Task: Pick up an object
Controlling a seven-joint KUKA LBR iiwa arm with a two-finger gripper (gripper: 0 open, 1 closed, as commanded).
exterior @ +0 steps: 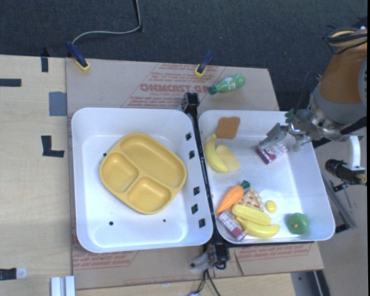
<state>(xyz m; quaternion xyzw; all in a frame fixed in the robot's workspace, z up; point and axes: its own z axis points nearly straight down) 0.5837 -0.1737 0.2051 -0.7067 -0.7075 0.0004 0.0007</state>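
Gripper (282, 138) at three o'clock — clamped on a small packet (271, 152); we should lift straight, clearing the bin (314, 165) wall.

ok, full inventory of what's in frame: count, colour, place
bins: 2, white, side by side on the bench
divided plate: 1, yellow, left bin
toast slice: 1, brown, right bin, far side
bananas: 2, yellow, one mid right bin, one at near edge
carrot: 1, orange, right bin
waffle piece: 1, tan, beside carrot
pepper: 1, green, near right corner
small packet: 1, dark red and white, right bin, by the gripper
bottle: 1, green, on cardboard behind bins
clamps: 2, yellow-blue, cardboard's far edge
gripper: 1, grey, over right bin
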